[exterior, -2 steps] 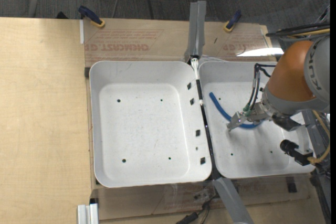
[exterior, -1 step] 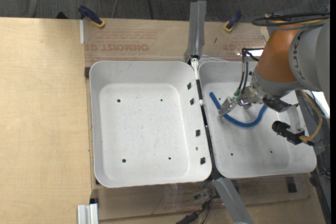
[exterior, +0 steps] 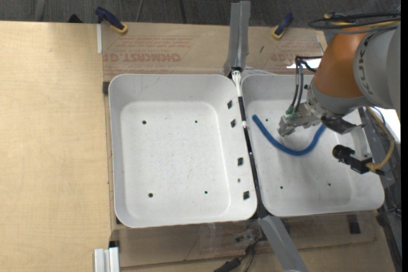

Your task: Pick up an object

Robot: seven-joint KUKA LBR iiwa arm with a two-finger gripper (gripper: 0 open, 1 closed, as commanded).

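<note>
A blue flexible tube (exterior: 278, 140) lies curved like a hook on the floor of the right bin (exterior: 306, 194), running from near the bin's left wall down and back up toward the arm. My gripper (exterior: 288, 127) hangs over the middle of that bin, just above the tube's curve, with the grey arm and its orange band (exterior: 338, 67) coming in from the right. The tube's right end runs up under the wrist, so whether it touches the gripper is hidden.
The left bin (exterior: 127, 156) stands beside the right one, with a grey bar (exterior: 240, 35) and black clips (exterior: 241, 161) along the shared wall. A black connector and cables (exterior: 352, 158) hang off the arm over the right bin's right side. Clamps (exterior: 112, 20) hold the cardboard behind.
</note>
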